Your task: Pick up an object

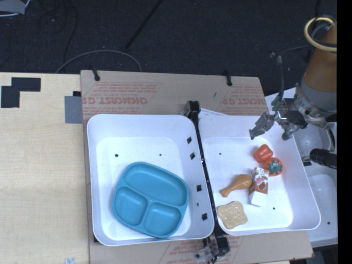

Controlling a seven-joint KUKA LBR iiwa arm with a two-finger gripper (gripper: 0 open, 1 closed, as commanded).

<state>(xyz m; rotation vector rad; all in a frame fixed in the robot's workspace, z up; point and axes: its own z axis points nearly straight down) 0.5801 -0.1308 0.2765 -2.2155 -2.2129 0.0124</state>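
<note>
Overhead slanted view of the bench [38, 164] with two shallow white bins side by side. The left bin [104, 128] contains one blue tray [149, 198] with three compartments, lying flat and slightly turned. The right bin [231, 142] contains five small things grouped near its right half: one slice of toast [232, 214] at the front, one chicken drumstick [236, 185] just behind it, one small carton [259, 187] beside the drumstick, one red pepper [263, 152] farther back, and one tomato [273, 166] touching or almost touching the pepper. The claw [273, 127] hangs over the rear right corner of the right bin, above and apart from the pepper; its two fingers are spread wide with nothing between them. Judged from this layout, the task is at its approach stage: no thing is lifted, every one rests on a bin floor, and descent, closing and lifting all remain to be done. The pepper lies nearest the claw and seems the likeliest target.
</note>
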